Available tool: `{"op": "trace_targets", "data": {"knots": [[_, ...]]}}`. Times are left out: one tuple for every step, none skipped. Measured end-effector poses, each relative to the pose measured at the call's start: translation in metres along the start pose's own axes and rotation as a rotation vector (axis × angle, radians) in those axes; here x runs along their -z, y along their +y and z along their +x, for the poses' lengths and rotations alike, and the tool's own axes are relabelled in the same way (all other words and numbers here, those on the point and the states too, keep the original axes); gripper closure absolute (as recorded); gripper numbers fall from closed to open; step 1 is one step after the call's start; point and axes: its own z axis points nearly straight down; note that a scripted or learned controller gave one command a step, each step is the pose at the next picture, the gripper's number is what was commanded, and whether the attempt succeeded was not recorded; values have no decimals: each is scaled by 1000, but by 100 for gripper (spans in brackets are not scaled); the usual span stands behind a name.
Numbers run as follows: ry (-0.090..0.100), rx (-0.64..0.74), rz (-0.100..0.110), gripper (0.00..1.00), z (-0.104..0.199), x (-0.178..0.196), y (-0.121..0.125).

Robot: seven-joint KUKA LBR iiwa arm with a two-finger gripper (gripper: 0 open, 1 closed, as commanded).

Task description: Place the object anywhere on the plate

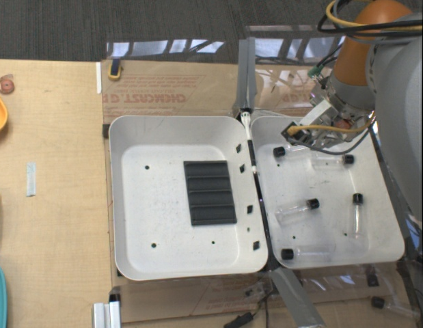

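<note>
Closest to the camera, in the right bin, a clear tube with a black cap lies along the front wall, cap on its left end. A little further in there's a second tube lying at a slant around mid-bin, and a third tube near the right wall with its cap at the far end.

Roughly level with those, the left bin has the black ribbed plate lying flat in its middle. All the tubes are over in the other bin, well apart from it.

Further back in the right bin there's a black cap near the far left corner; whatever tube goes with it is too faint to make out. A fourth tube lies with its cap to the right.

The pincer hangs over that far end, near the fourth tube. Honestly can't tell if it's open or closed. The arm comes in from the right. Cardboard sits behind the bins, and there's tan tabletop off to the left.
</note>
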Motion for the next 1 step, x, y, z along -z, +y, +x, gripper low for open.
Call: {"op": "trace_targets", "data": {"knots": [[1, 70, 1, 100, 24, 0, -63]]}}
